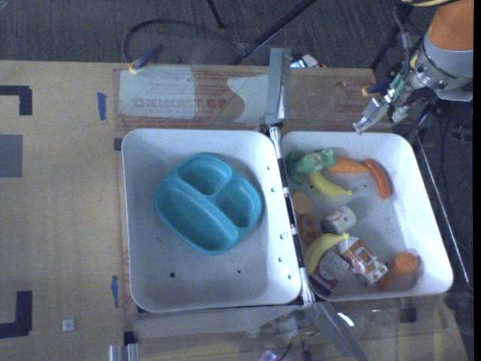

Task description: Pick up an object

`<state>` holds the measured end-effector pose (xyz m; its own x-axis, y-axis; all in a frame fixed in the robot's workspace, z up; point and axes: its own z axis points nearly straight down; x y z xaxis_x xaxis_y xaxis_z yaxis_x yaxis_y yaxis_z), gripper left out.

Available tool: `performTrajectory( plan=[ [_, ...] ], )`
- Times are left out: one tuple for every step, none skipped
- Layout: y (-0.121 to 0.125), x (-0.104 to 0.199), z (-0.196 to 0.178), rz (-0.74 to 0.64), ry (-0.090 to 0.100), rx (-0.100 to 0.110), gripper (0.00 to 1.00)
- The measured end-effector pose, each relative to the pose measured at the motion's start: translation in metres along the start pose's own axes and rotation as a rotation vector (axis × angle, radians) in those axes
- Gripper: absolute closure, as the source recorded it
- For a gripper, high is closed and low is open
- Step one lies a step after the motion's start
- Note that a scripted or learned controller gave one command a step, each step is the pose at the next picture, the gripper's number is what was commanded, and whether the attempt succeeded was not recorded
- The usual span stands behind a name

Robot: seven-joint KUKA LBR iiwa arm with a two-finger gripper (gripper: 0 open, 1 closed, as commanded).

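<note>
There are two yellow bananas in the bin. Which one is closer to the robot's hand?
The upper banana, beside the green toy. The other banana lies lower, farther from the gripper.

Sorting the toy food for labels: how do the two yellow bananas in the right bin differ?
The upper banana lies bare on the bin floor, slim, pointing down-right. The lower banana looks thicker, curves more, and rests against a packet. Both are yellow and lie in the right bin.

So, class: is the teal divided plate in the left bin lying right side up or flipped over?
Right side up: the teal divided plate shows its three hollow compartments facing the camera, resting flat on the left bin floor.
</note>
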<state>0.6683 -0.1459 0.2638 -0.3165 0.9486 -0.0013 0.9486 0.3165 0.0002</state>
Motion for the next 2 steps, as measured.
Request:
performTrajectory(
  plan=[
    [-0.006, -0.015, 0.116, 0.046, 0.002, 0.003, 0.00],
    [-0.053, 0.006, 0.179, -0.016, 0.001, -0.003, 0.00]
  ],
)
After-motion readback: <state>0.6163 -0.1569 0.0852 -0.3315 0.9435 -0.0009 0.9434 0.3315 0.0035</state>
